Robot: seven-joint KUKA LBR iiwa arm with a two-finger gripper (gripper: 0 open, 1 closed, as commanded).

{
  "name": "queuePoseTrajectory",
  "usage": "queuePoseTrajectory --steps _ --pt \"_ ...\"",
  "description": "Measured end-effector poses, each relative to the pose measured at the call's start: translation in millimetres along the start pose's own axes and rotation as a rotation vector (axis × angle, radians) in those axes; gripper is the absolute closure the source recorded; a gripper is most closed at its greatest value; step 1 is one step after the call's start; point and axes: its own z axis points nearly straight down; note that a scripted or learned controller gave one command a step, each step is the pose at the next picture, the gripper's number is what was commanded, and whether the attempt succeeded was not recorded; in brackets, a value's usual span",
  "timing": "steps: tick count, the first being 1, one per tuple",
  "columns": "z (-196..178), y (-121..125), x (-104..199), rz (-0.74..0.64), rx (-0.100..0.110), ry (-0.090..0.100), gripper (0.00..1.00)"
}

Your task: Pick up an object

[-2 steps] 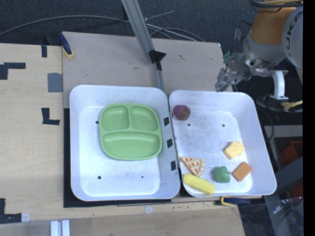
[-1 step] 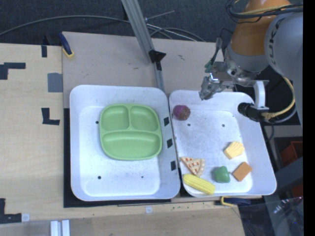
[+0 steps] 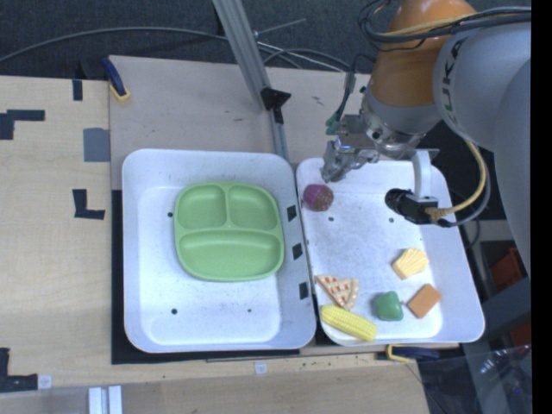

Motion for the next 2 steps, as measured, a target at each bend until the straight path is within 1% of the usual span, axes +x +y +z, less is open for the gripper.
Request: queuePoseTrajectory --steps 1,2 --pt "17 -28 51 0.001 0.002 0.000 1.00" --pt "12 -42 103 -0.001 0.001 0.000 1.00"
